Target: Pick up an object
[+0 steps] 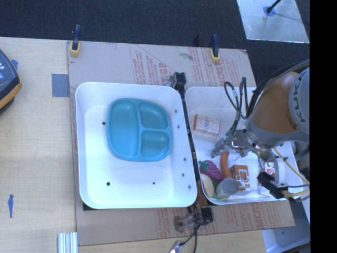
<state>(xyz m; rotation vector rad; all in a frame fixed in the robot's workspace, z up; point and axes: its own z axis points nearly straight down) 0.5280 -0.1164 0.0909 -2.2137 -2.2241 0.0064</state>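
We see the gripper (231, 145) over the right bin (210, 95), just above a smooth orange carrot (225, 164); its grip we cannot tell.

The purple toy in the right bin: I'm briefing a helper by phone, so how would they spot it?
Find the right bin, the cluttered one under the arm. Along its left wall, near the front, lies the purple toy, like a bunch of grapes. It is the one purple thing there, between an orange stick and a pale yellow piece.

blue divided plate (139, 129) in left bin (84, 141) | yellow-edged device (6, 83) far left
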